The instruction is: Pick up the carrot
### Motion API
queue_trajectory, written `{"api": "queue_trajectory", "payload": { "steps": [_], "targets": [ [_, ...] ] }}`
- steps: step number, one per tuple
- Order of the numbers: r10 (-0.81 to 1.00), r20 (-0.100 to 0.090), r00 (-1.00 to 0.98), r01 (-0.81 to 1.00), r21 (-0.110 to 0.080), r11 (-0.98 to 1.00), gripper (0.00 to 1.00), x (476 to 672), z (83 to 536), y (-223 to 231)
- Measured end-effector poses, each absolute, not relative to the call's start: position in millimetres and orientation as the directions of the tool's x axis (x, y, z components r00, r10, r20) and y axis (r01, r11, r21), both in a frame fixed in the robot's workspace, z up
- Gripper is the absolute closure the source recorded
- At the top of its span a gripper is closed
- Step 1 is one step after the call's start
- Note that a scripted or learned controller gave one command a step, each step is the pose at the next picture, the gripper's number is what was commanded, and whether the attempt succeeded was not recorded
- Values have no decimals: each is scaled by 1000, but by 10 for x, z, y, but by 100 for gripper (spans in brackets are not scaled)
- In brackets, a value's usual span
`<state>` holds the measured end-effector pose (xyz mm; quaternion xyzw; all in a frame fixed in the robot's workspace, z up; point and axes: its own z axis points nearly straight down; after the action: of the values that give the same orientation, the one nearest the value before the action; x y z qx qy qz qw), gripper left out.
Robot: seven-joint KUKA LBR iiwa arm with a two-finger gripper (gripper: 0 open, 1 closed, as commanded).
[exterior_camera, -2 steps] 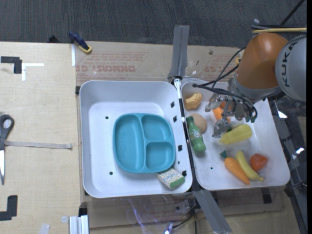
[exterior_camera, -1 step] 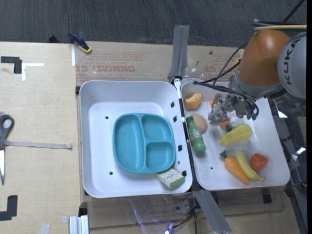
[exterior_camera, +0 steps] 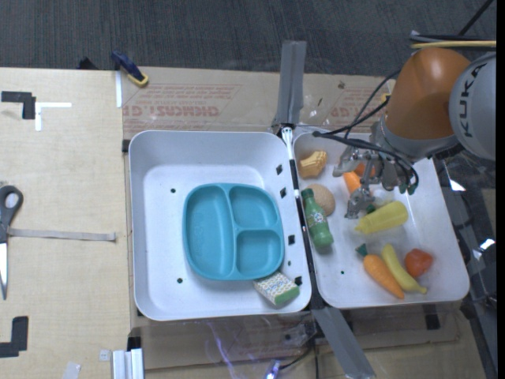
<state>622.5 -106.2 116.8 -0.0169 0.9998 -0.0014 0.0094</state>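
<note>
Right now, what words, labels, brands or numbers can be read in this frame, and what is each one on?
"KU", white letters cut off by the frame edge, on the grey arm.
Red printing on the cardboard sheet behind the bins: appears upside down and too blurred to read.
Label on the green bottle: too small to read.
Print on the small box in the left bin: too blurred to read.

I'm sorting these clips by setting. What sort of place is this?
Most likely a robotics lab test bench, not a kitchen: a robot arm reaches over two white bins, the food in them looks like toys, such as the carrot, and scissors lie on the bench.
</note>
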Motion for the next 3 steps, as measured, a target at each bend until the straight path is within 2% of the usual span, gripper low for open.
{"api": "queue_trajectory", "payload": {
  "steps": [1,2,3],
  "targets": [
    [-36,-25,-999,-36,-5,999,100,6246,1279,-1056],
    [-36,-25,-999,-36,-4,999,0,6246,1279,-1053],
    [25,-7,-1000,25,0,1000,0,6603,939,-952]
  ]
}}
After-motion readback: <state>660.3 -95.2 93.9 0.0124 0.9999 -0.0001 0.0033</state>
